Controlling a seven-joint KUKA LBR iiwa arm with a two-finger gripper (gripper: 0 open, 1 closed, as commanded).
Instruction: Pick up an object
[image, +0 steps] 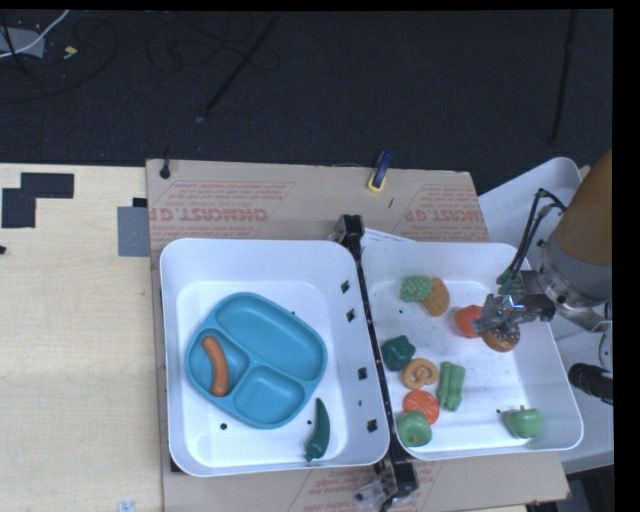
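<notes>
From my remote seat I see the gripper (497, 322) low over the right bin (560, 400), at about three o'clock of the frame, the grey arm (585, 250) coming in from the right edge. Its tip sits right on top of an orange-brown round toy (503, 340), with a red tomato-like piece (466, 320) touching it at nine o'clock — whether anything is pinched there I cannot tell.

Elsewhere in the right bin: a green-and-orange piece (425, 292) at eleven o'clock of the bin, a dark green pepper (397, 351) near the left wall, a tan ring-shaped pastry (420, 374) just beside it, a green ribbed vegetable (451, 386) touching the pastry's right side, a red-orange tomato (421, 404) below, a green apple (414, 429) at seven o'clock, and another green fruit (522, 422) at five o'clock, well apart from the rest.

The left bin (200, 270) holds a blue divided plate (270, 350) with an orange sausage (214, 364) in its left compartment, and a dark green chilli (318, 432) lies against the bin floor at five o'clock.

Both bins rest on a cardboard sheet (250, 200) — its red print reads upside down and mirrored from here, too blurred for me to spell out with confidence. A blue-and-yellow clamp (379, 171) grips its far edge at twelve o'clock.
</notes>
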